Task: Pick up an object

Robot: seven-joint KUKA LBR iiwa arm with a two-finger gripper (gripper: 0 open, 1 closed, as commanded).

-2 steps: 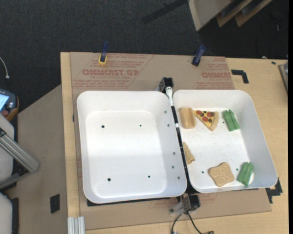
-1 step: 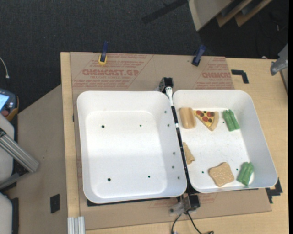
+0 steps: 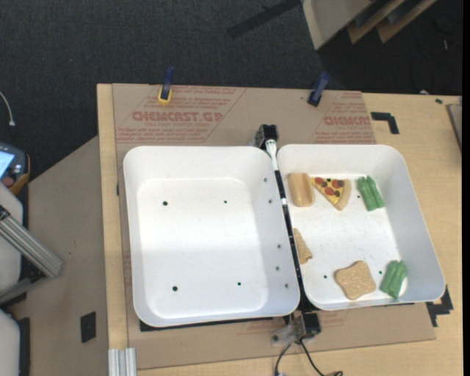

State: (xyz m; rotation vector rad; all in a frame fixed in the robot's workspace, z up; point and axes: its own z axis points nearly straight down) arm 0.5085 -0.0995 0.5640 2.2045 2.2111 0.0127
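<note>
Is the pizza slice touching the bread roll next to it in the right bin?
Apart. The camera view shows a thin strip of white bin floor between the pizza slice and the bread roll.

A dark speckled carpet is covering the floor from nine o'clock round to twelve. The pale wooden worktop is carrying a brown cardboard sheet, which is being pinned at twelve o'clock by a blue-and-yellow clamp and a blue clamp. A light wooden furniture piece is showing at one o'clock, and an aluminium rail is slanting in at nine o'clock.
</note>
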